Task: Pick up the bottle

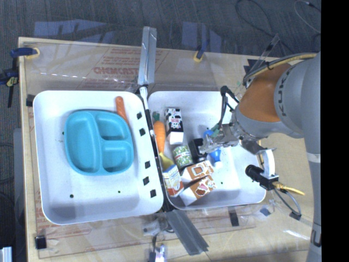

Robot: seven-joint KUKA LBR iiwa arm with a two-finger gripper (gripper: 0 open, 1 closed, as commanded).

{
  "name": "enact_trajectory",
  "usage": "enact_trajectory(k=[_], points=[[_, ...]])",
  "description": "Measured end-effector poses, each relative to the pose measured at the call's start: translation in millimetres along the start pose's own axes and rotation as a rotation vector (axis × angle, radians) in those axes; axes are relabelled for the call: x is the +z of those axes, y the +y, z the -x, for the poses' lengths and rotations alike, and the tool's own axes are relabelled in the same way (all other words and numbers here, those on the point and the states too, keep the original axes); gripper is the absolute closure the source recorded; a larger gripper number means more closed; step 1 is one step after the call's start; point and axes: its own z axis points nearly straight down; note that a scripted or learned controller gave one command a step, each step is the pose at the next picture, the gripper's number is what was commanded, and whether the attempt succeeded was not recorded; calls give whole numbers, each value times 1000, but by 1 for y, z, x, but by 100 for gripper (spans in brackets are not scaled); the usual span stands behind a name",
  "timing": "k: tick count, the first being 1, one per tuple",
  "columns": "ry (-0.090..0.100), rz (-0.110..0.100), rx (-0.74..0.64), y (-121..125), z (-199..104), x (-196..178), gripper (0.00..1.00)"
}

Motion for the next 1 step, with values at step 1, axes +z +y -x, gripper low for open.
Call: enact_trajectory(k=[1], points=[[0, 0, 0, 0, 0, 0, 0]])
